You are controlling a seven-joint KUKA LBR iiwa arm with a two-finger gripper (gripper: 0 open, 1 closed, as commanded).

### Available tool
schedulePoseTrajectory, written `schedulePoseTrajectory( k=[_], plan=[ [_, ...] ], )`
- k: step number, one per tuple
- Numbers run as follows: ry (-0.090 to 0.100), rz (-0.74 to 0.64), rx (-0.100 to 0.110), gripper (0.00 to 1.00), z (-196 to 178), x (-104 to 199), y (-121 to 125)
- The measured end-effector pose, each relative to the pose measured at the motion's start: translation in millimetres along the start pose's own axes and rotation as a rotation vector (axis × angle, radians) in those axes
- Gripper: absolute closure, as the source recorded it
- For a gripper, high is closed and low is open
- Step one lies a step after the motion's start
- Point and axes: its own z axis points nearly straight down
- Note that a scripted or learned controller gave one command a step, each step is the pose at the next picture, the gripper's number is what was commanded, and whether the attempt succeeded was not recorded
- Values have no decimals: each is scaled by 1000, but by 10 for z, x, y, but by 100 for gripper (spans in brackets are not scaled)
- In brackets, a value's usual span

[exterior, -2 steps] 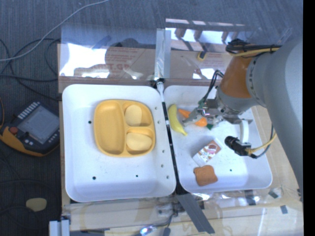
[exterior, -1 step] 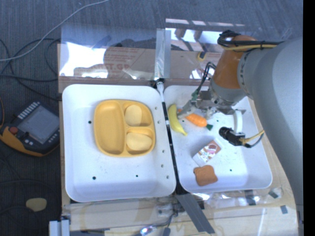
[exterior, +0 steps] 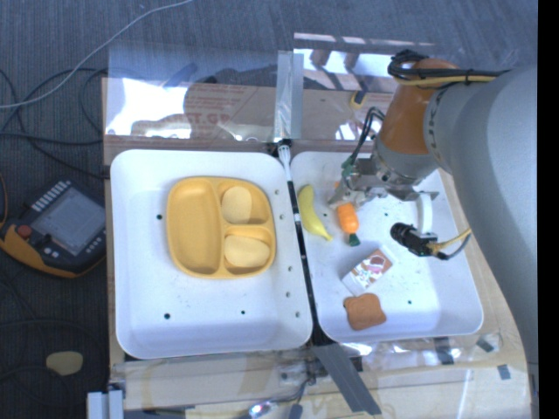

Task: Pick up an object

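1. Nearest, in the front of the right bin (exterior: pixel 463 317), a brown bread slice (exterior: pixel 364 311) lies flat on the white floor.
2. Just behind it lies a small printed packet (exterior: pixel 369 269), turned at a slant and apart from the bread.
3. The left bin (exterior: pixel 140 321) sits beside the right one, their inner rims touching. It holds a yellow tray (exterior: pixel 188 225) with one long compartment on the left and two smaller ones on the right.
4. A pale lump (exterior: pixel 247 250) lies in the nearer small compartment, and a second lump (exterior: pixel 236 203) lies in the farther one.
5. In the right bin, a banana (exterior: pixel 312 214) lies along the left wall, close to the divide between the bins.
6. Just right of the banana lies a carrot (exterior: pixel 348 218), its green end pointing to the front. It is well apart from the packet.
7. The gripper (exterior: pixel 354 190) hangs right at the far end of the carrot. Whether it touches the carrot, and whether it is spread or pressed together, I cannot tell. Nothing shows plainly in its grasp.
8. A black plug (exterior: pixel 410 236) on a cable hangs to the right of the carrot.
9. The arm (exterior: pixel 489 129) comes in from the right, its orange band (exterior: pixel 402 120) above the gripper.
10. Farthest, a cardboard sheet (exterior: pixel 227 103) stands behind the bins, and a pendant (exterior: pixel 57 225) lies on the floor to the left.
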Motion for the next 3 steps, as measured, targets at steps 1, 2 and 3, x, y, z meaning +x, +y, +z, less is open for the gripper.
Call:
schedulePoseTrajectory(
  k=[1,2,3],
  plan=[
    [0,0,0,0,0,0,0],
    [1,-3,7,100,-54,2,-6],
    [2,-7,11,100,-997,297,133]
  ],
)
